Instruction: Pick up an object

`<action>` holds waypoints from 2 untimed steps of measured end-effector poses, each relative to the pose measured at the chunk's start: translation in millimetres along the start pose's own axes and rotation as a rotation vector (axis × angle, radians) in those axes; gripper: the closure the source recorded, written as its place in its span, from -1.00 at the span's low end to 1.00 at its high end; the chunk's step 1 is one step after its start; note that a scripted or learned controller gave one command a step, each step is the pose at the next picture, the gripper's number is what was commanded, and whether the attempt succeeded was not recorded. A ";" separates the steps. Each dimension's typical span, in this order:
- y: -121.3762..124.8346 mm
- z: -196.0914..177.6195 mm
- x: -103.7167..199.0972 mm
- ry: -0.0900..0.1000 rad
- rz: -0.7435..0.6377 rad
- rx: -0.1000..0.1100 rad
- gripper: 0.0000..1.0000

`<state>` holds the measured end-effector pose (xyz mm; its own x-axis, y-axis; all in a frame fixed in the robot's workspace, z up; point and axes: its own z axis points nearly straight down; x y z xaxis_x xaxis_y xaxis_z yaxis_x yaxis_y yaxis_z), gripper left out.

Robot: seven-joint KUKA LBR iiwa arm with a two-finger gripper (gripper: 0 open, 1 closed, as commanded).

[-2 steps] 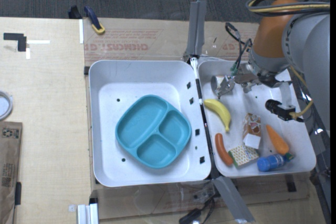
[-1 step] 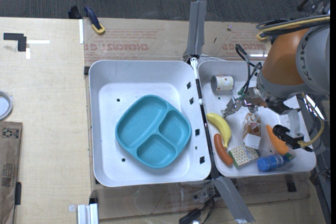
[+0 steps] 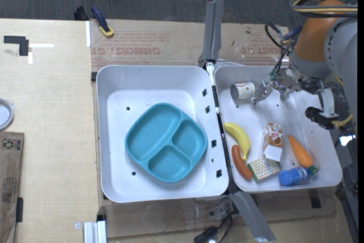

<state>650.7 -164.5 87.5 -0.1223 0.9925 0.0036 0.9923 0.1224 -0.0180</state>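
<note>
Nearest the lens, along the front edge of the right bin (image 3: pixel 335 179), lie one blue bottle (image 3: pixel 293 176) on its side and one small patterned packet (image 3: pixel 263 168), with one red sausage (image 3: pixel 240 162) at the packet's left. Just behind them are one banana (image 3: pixel 239 138), one upright snack carton (image 3: pixel 273 143) and one carrot (image 3: pixel 300 151), the carrot slanting down toward the bottle. Farther back in the same bin, one small white cup (image 3: pixel 243 90) lies tipped on its side near the rear left corner. That makes seven loose things in the right bin.

One blue divided plate (image 3: pixel 165 141), with three compartments, sits tilted in the middle of the left bin (image 3: pixel 108 122). Two bins in all stand side by side on the tabletop (image 3: pixel 45 122).

One arm (image 3: pixel 327 37) comes in from the right, its orange band above the wrist. Its gripper (image 3: pixel 272 91) hangs low over the rear of the right bin, just right of the cup and apart from it. Its two fingers stand spread, with nothing between them.

One roll of tape (image 3: pixel 4 115) lies at the tabletop's far left edge.
</note>
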 end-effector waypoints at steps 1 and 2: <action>-81.3 -3.3 6.3 -0.006 -0.195 -0.018 -1.00; -81.3 -3.2 6.3 -0.006 -0.195 -0.018 -1.00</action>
<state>569.3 -168.2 92.2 -0.3126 0.9499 -0.0003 0.9499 0.3126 0.0002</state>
